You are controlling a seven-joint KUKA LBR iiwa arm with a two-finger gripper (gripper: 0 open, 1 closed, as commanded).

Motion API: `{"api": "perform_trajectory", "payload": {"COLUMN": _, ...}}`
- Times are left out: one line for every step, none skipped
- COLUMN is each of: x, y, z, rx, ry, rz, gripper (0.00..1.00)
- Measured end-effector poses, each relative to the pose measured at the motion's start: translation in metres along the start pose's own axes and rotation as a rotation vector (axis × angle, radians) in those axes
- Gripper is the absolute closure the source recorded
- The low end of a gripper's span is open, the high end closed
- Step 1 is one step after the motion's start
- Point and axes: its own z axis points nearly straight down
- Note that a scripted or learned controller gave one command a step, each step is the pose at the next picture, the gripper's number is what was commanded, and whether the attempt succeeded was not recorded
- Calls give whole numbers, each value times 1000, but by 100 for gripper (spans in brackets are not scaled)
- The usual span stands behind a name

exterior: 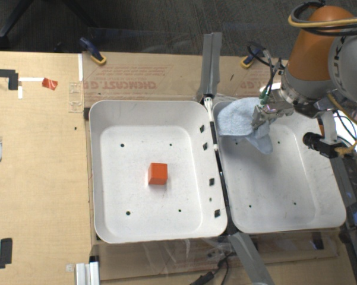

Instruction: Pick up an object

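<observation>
A small orange-red block [158, 174] lies near the middle of the left white bin [107, 159]. A pale blue-grey cloth [240, 120] is draped at the back left of the right bin [321, 206], partly over the divider. My gripper [262, 119] hangs over the cloth's right edge, at the back of the right bin, and a fold of the cloth rises to its tips and hangs below them. The fingers look closed on that fold.
The grey arm with its orange band [318, 34] reaches in from the upper right. A black cable fitting [316, 141] sticks out beside the wrist. Cardboard sheet [142, 76] lies behind the bins; wooden bench [29, 159] lies left.
</observation>
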Motion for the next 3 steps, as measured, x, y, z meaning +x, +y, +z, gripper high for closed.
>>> {"api": "perform_trajectory", "payload": {"x": 13, "y": 36, "z": 0, "rx": -1, "ry": 0, "rz": -30, "gripper": 100}}
{"api": "perform_trajectory", "payload": {"x": -1, "y": 33, "z": 0, "rx": -1, "ry": 0, "rz": -9, "gripper": 100}}
{"api": "perform_trajectory", "payload": {"x": -2, "y": 33, "z": -5, "rx": 4, "ry": 0, "rz": -11, "gripper": 100}}
